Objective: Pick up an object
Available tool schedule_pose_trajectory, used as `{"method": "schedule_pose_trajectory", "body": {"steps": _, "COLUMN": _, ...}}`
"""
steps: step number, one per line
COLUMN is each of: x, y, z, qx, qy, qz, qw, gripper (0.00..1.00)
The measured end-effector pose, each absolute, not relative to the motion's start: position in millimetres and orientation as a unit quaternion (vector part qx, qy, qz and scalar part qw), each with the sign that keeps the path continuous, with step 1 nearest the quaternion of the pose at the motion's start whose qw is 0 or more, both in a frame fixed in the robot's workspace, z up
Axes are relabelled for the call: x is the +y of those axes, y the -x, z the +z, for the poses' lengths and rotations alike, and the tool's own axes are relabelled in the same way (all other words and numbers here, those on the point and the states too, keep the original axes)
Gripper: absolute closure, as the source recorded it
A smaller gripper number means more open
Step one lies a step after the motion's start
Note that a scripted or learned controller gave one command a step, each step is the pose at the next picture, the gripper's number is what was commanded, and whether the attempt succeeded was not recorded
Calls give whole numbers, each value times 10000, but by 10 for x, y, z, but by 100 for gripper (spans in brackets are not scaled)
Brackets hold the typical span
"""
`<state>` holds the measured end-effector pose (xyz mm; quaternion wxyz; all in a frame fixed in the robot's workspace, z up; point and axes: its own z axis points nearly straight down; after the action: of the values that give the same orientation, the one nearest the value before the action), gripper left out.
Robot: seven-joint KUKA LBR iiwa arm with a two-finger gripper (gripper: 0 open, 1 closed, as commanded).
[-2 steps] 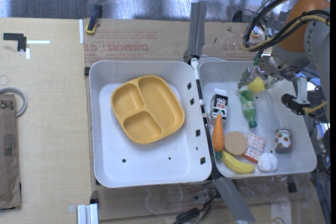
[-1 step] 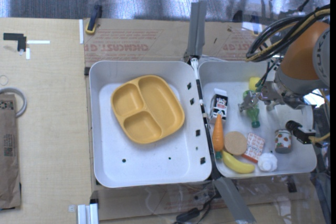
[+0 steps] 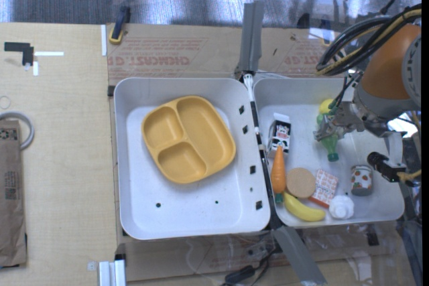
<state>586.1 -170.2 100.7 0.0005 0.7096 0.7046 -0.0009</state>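
Observation:
My gripper (image 3: 331, 128) hangs over the back middle of the right bin (image 3: 382, 212). A small green bottle (image 3: 332, 145) sits between its fingers and points down toward the bin floor, so the gripper is shut on it. A yellow item (image 3: 326, 106) lies just behind the gripper. Below it in the same bin are an orange carrot (image 3: 278, 171), a banana (image 3: 303, 208), a round brown bun (image 3: 301, 182) and a red-and-white packet (image 3: 326, 186).
The left bin (image 3: 131, 197) holds a yellow divided plate (image 3: 188, 138). A small black-and-white carton (image 3: 281, 134), a white cap-like piece (image 3: 341, 208) and a brown spotted can (image 3: 362, 180) also lie in the right bin. The arm's cables arch over the back right corner.

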Motion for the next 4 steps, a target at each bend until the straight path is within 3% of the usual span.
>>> {"method": "schedule_pose_trajectory", "body": {"steps": 1, "x": -1259, "y": -6027, "z": 1907, "qx": 6971, "qy": -7169, "qz": -9, "qw": 1, "gripper": 100}}
{"method": "schedule_pose_trajectory", "body": {"steps": 2, "x": -1260, "y": -6026, "z": 1904, "qx": 6971, "qy": -7170, "qz": -11, "qw": 0, "gripper": 0}}
{"method": "schedule_pose_trajectory", "body": {"steps": 3, "x": -1260, "y": -6026, "z": 1904, "qx": 6971, "qy": -7170, "qz": -11, "qw": 0, "gripper": 0}}
{"method": "schedule_pose_trajectory", "body": {"steps": 4, "x": -1648, "y": -6126, "z": 917, "qx": 7255, "qy": -6882, "qz": -7, "qw": 6, "gripper": 0}}
